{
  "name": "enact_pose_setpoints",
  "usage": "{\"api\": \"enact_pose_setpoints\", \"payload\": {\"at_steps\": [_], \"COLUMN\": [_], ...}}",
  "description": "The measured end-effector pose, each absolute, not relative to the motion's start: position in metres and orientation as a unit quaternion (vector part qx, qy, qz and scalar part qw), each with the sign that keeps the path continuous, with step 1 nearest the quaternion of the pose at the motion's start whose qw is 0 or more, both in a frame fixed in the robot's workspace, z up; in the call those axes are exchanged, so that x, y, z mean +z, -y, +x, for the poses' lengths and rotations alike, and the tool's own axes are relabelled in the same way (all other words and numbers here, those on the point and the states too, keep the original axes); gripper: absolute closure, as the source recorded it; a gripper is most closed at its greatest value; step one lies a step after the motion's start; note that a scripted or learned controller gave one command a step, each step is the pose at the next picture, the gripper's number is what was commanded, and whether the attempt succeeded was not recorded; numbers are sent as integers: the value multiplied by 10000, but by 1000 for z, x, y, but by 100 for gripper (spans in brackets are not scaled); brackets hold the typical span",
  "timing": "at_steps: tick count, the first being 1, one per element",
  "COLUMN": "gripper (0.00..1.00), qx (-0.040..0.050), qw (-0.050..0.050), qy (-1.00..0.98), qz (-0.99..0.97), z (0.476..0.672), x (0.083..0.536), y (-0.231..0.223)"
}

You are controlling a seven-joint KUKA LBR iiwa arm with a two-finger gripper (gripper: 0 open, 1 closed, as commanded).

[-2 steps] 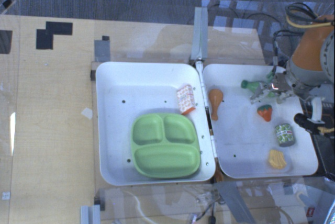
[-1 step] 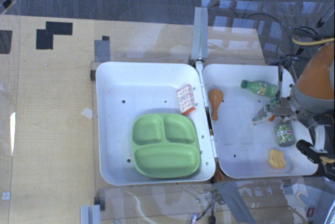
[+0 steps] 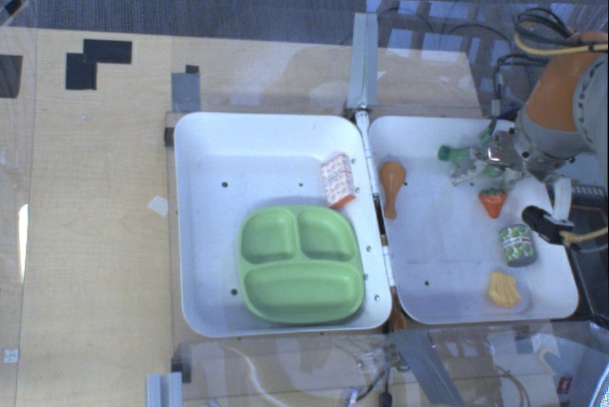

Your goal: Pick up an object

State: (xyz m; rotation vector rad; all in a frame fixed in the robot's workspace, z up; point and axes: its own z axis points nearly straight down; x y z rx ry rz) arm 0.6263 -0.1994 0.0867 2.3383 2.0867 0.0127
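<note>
Pincer (image 3: pixel 483 164) is hanging over the top of the right bin (image 3: pixel 428 286), right by a green object (image 3: pixel 455 151) and just above the strawberry (image 3: pixel 492 202); honestly can't tell its state from up here. If it's going for the green thing, I'd say it should be lining up straight over it and dropping slowly, since the strawberry is sitting close. Counting: two bins on the worktop, left bin (image 3: pixel 205 205) carrying one green divided plate (image 3: pixel 301 263) and one small carton (image 3: pixel 336 180); right one holding one drumstick (image 3: pixel 390 185), one can (image 3: pixel 518 244), one yellow cookie-ish piece (image 3: pixel 503 290).
</note>
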Motion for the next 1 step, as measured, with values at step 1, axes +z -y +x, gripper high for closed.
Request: {"api": "enact_pose_setpoints", "payload": {"at_steps": [1], "gripper": [100], "qx": [46], "qw": [54], "qy": [-6696], "qz": [7427], "z": [629], "x": [97], "y": [198]}}
